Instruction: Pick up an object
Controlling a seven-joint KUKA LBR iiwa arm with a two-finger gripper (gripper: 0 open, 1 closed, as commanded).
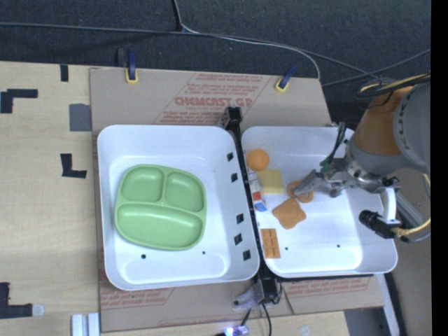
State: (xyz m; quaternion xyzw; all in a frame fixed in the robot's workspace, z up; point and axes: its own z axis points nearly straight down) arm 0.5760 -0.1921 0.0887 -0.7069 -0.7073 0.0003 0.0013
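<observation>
I am at the approach step: my pincer (pixel 302 189) is low inside the right bin (pixel 350 254), with its tips at a small round brown piece (pixel 305 192), which looks like a cookie or a slice of toy food. I cannot tell if the piece is really between the tips or just under them, and I cannot tell how wide the pincer stands, so I do not count anything as held yet. The things to choose from all lie in the left half of this bin: an orange ball (pixel 258 159) near the far wall, a yellow block (pixel 271 183) just beside the round piece, a tan toast-like piece (pixel 289 213) just below it, a small bottle-like thing (pixel 256 192) along the dividing wall and a flat orange cracker (pixel 269 243) toward the near wall. In my judgement the next move calls for a close on the round piece and then a straight lift, because the yellow block and the toast piece are so near that a sideways pull could drag them. The right half of the bin floor gives me open room. The left bin (pixel 119 257) bears a green divided plate (pixel 160 206), well apart from my work.
</observation>
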